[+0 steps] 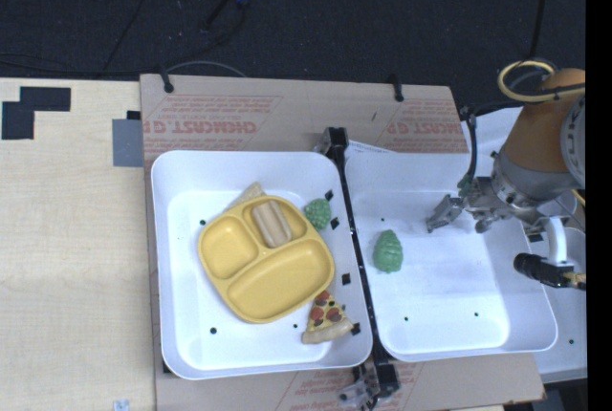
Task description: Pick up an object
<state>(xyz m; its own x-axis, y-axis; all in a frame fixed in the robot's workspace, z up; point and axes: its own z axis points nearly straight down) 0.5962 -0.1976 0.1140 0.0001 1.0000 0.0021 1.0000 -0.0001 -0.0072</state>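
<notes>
**In the right bin: end effector open beside a green object**

In the right bin (pixel 449 328), a knobbly green object (pixel 387 249) lay on the white floor near the divider between the two bins. The end effector (pixel 461 213) hung over the same bin's upper right part, its grey fingers spread apart with nothing between them, near the green object but not touching it. The arm (pixel 540 137), grey with an orange band, entered from the right.

In the left bin (pixel 182 304), a yellow divided tray (pixel 268 266) sat at a slant near the middle. A tan bread-like piece (pixel 273 223) rested in the tray's upper right compartment. A small green leafy piece (pixel 317 211) lay just beside the tray's upper right corner. A toy pizza slice (pixel 326 321) lay just below the tray's lower right corner.

Both bins rested on a cardboard sheet (pixel 287 118) upon the table (pixel 67 285).
</notes>
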